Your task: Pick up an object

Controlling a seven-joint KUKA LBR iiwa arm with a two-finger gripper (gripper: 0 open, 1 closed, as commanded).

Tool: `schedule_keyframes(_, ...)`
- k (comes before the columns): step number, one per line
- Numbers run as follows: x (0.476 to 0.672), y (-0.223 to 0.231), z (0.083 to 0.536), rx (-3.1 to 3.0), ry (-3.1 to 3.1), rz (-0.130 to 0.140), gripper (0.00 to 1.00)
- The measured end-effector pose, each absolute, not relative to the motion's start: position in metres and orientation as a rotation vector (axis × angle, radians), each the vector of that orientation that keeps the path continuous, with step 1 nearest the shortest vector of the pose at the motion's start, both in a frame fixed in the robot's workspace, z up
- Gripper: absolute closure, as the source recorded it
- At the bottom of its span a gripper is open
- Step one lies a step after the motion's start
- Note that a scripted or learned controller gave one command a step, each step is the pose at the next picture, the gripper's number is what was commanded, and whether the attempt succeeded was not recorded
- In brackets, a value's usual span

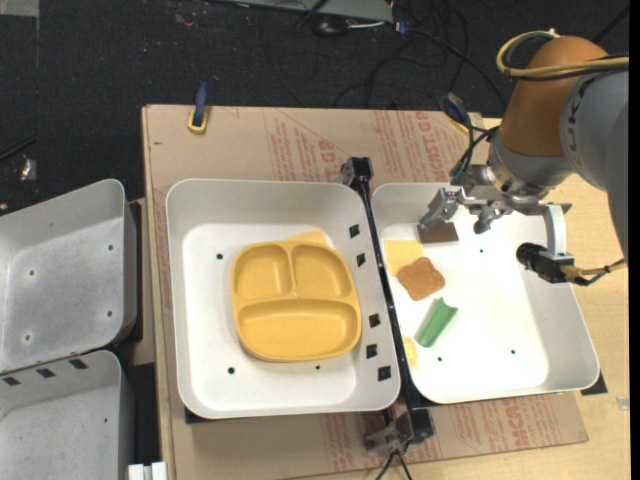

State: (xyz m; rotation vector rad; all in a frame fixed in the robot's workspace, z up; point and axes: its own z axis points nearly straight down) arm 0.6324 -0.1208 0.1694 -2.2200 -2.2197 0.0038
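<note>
The arm (560, 108) reaches in from the right and hangs over the far left part of the right bin (520, 368), so the step in hand looks like the approach to a pick, with nothing lifted yet. The gripper (462, 208) points down with its 2 fingers spread fairly wide and nothing visible between them; one fingertip sits just above a small dark block (437, 233) near the bin's far wall. Just beside that lie a yellow flat piece (400, 255), a brown toast-like piece (421, 279) and a green piece (436, 323), all close to the divider between the 2 bins. The left bin (200, 368) carries a yellow divided tray (296, 301). The next move probably calls for centring over 1 item, descending and closing.
</note>
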Motion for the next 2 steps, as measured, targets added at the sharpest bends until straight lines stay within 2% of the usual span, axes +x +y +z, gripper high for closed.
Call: schedule_keyframes(2, 0.635, -0.123, 0.09, -2.221, -2.22, 0.003, 0.0)
